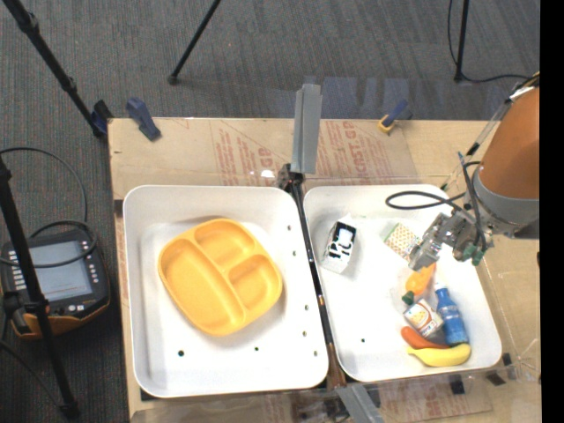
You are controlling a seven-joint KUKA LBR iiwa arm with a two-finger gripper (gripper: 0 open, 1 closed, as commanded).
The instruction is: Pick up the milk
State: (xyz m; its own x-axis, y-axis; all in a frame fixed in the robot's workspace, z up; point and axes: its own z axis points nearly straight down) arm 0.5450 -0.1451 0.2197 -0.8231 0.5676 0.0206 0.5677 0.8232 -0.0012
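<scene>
The milk carton (341,246) lies in the right bin (370,359), beside the divider (310,254), well apart from the gripper (426,256). Whether the gripper is apart or together cannot be told. It should be carried toward the divider and lowered across the carton's short sides. The carton's long axis runs roughly along the divider, top pointing away.

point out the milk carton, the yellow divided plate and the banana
milk carton (340,246): camera view, on its black-and-white printed face, left part of the right bin.
yellow divided plate (220,275): camera view, on the ridge between its compartments, in the left bin.
banana (440,356): camera view, mid-length, right bin's near corner.
</scene>
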